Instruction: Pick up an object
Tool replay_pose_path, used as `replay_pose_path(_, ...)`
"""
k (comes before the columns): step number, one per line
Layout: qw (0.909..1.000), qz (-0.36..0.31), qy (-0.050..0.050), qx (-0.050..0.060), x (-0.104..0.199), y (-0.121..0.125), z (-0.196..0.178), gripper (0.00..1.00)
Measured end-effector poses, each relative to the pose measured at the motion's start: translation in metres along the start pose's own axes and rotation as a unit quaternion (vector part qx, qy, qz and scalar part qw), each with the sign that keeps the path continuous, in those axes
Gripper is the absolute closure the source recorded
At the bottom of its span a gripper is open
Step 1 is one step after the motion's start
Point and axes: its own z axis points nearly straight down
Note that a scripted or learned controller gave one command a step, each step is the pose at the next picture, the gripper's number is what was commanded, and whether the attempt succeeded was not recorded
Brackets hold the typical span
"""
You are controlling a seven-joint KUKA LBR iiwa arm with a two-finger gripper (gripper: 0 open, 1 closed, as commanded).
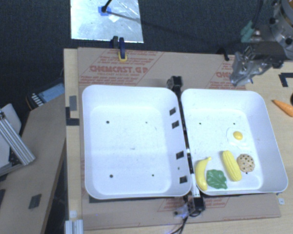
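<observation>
The right bin (256, 101) holds several toy foods near its front edge. A fried egg (237, 135) lies toward the middle right. Below it sit a corn cob (231, 165), a brown cookie (245, 163), a yellow banana (201, 173) and a green leaf (216, 179). My gripper (243, 75) hangs above the back rim of the right bin, well away from the foods, with nothing seen in it.
The left bin (93, 101) stands beside the right one, with a black divider strip (181, 130) between them. An orange carrot (287, 107) lies on the bench right of the bins. A yellow clamp (122, 50) and a shiny metal plate (106, 12) are at the back.
</observation>
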Motion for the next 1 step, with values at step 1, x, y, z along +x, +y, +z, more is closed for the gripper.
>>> replay_pose_path(1,0.9999,0.0,-0.002,0.01,0.0302,-0.0032,0.1834,1.0)
